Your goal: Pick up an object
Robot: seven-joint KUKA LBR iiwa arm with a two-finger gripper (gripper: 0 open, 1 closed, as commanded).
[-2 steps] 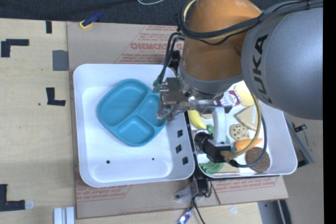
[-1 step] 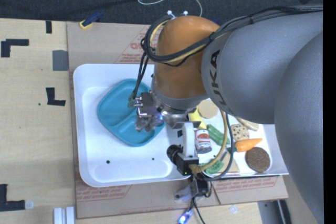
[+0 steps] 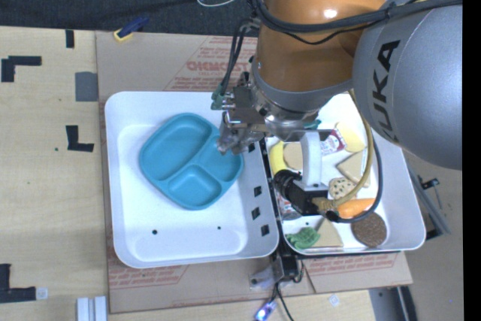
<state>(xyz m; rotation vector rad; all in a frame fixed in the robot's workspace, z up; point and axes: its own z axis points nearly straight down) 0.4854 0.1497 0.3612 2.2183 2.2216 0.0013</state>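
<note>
Reaching over the two white bins, the grey-and-orange arm hangs its gripper (image 3: 234, 133) at the right rim of a blue divided tray (image 3: 189, 160) in the left bin (image 3: 124, 222). Finger state cannot be told. A centred, square descent on a food piece in the right bin (image 3: 409, 225) seems wisest.

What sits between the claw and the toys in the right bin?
The arm's own orange wrist hangs over the right bin, hiding much of it. The orange carrot and brown cookie near its front lie uncovered.
</note>
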